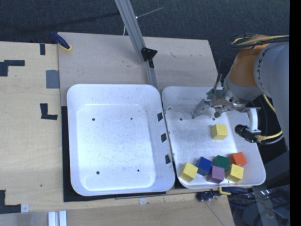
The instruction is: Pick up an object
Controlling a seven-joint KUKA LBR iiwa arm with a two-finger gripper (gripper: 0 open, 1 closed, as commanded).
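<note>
Gripper (206,109) hangs over the right bin (188,140), fingers spread, pinching nothing. Nearest target: lone yellow cube (219,132), just below-right of it, apart from the cluster along the bin's front edge (blue, green, purple, orange etc.). Prob. light, rigid, flat-sided; grip across two opposite faces, centred, so it won't twist out.

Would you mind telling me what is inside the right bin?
Inside the right bin: a lone yellow cube, then yellow, blue, green, purple, orange and yellow cubes clustered. The arm covers its far right corner.
</note>
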